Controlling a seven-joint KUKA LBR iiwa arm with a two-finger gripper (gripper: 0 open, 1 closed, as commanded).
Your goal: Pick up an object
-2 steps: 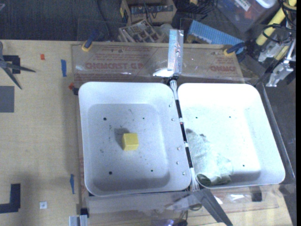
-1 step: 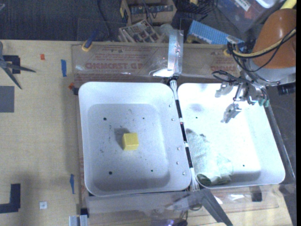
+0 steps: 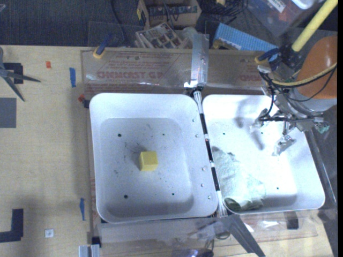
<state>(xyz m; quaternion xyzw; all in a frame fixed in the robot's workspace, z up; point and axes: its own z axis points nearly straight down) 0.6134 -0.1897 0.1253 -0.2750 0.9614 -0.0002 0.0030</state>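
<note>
While I watched the camera view, the gripper [image 3: 272,135] hung over the right bin [image 3: 311,197], fingers spread, holding nothing. Nearest target looked like the crumpled white cloth [image 3: 236,178], just left and toward the near rim. The yellow block [image 3: 149,160] sat mid left bin [image 3: 102,143], well apart. Wooden desk [image 3: 37,154] underneath, cluttered shelving behind.

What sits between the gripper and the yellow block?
In the camera view, the gripper is over the right bin; the divider rims and a crumpled white cloth separate it from the yellow block.
</note>
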